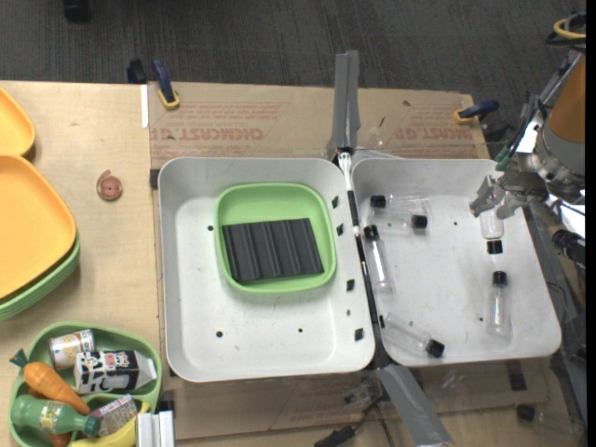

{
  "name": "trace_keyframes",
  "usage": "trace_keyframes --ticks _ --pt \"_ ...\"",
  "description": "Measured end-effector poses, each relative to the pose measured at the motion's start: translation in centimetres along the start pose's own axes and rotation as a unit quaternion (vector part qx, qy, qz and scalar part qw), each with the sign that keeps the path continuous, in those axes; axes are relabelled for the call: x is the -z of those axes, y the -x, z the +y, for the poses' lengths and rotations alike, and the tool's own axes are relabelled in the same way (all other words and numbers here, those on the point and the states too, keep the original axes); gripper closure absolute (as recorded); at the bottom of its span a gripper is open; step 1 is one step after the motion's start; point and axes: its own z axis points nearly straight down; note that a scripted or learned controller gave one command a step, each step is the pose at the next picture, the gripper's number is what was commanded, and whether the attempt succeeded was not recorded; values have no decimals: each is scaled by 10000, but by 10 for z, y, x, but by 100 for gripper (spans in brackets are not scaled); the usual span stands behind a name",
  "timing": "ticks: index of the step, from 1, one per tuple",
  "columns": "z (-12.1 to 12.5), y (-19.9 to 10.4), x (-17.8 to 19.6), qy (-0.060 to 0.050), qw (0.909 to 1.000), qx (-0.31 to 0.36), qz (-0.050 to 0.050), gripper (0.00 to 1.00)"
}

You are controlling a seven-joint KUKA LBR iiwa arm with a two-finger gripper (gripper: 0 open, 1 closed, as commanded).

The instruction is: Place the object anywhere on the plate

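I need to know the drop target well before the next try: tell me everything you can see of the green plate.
The green plate is a pale green, rounded-square dish with a raised rim, plastic by its look. It lies flat in the left bin, toward that bin's far side. A dark grey ribbed rectangular pad lies on it, slightly tilted, covering most of its floor and reaching its near rim. Nothing else touches the plate.

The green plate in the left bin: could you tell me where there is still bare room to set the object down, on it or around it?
On the green plate, a dark ribbed pad fills the middle; only the strip behind it and the raised rim are bare. The left bin has open floor in front of the plate. The right bin is crowded with scattered clear vials.
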Motion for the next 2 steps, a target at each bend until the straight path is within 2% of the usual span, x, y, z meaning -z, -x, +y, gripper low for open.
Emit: trace_keyframes --ticks 1,2 --pt "0 0 0 0 10000 0 -1 0" --pt "-13 -24 35 0 9977 -679 -6 0"
